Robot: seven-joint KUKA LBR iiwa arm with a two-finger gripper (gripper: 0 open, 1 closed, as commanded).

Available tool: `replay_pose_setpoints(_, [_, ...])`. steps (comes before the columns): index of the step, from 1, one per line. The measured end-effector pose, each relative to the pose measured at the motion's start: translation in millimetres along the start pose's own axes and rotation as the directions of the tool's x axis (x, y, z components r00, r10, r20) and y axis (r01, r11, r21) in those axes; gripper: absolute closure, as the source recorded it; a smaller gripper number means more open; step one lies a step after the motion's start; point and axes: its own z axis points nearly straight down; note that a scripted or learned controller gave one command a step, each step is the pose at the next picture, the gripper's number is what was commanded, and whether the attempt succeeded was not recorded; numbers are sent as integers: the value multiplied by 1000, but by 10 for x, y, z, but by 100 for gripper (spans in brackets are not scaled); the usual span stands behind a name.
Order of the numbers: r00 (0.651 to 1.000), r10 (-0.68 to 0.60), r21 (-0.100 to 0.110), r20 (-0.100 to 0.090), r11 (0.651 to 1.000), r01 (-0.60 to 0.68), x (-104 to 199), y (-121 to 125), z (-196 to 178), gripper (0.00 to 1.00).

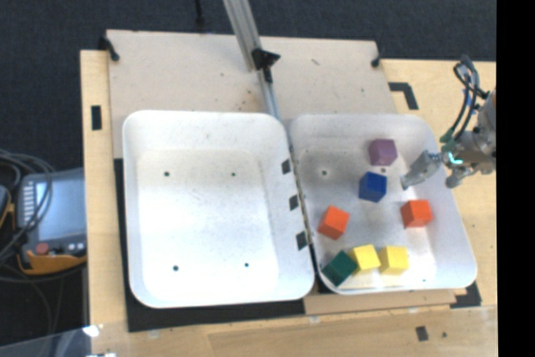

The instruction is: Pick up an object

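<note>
Bench: carries two white bins side by side.
Left bin: white floor, few dark specks.
Right bin: holds seven blocks.
Gripper: over right bin's right edge, fingers apart, nothing between them.
Blocks: purple, blue mid-bin; orange, orange-red; green, two yellow along front edge.

Two bins side by side on the bench, blocks clustered in the right bin, gripper above its right edge.
</note>
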Motion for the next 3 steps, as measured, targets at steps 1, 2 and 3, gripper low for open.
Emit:
replay_pose_setpoints(1, [1000, 0, -4, 1, 1000, 0, 1, 7, -21, 0])
replay_pose_setpoints(2, [1000, 2, 3, 1, 1000, -2, 5, 55, 596, 0])
replay_pose_setpoints(3, [1000, 3, 2, 1, 1000, -3, -81, 51, 1048, 0])
